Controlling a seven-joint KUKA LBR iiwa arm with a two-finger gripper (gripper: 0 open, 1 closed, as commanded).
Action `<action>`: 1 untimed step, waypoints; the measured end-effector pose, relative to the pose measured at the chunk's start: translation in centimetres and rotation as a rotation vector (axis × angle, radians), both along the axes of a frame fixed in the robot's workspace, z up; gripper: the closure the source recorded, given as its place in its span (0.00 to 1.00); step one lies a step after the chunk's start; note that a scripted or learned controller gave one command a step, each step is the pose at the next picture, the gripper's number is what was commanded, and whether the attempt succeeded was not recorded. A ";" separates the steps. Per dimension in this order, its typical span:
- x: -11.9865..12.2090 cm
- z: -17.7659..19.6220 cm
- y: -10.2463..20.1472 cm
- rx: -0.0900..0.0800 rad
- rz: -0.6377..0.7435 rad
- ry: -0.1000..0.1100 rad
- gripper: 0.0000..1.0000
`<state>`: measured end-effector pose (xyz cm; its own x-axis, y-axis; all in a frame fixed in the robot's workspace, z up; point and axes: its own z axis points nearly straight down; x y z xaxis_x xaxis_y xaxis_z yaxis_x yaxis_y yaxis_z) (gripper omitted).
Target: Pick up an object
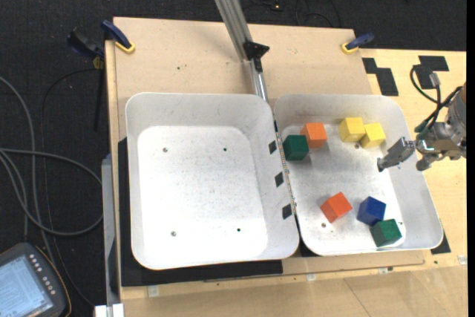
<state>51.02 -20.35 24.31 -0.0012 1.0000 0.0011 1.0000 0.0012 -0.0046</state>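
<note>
The right bin (415, 189) holds several small cubes. A green cube (295, 147) and an orange cube (315, 134) sit at its upper left. Two yellow cubes (352, 129) (373, 134) lie side by side at the top. Lower down are another orange cube (336, 206), a blue cube (371, 210) and a second green cube (386, 231). My gripper (409, 156) hangs over the bin's right side, just right of and below the yellow cubes. It is open, with nothing between its fingers.
The left bin (141, 159) lies beside the right one, with a dark divider strip (280, 167) between them. A metal pole (230, 4) slants in from the top. Clamps (119, 37) (358, 43) grip the board's far corners.
</note>
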 end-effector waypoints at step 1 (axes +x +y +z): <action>0.1 0.2 0.0 -0.001 0.000 -0.005 0.00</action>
<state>51.12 -20.33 24.56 -0.0008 1.0000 -0.0004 1.0000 0.0008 0.0002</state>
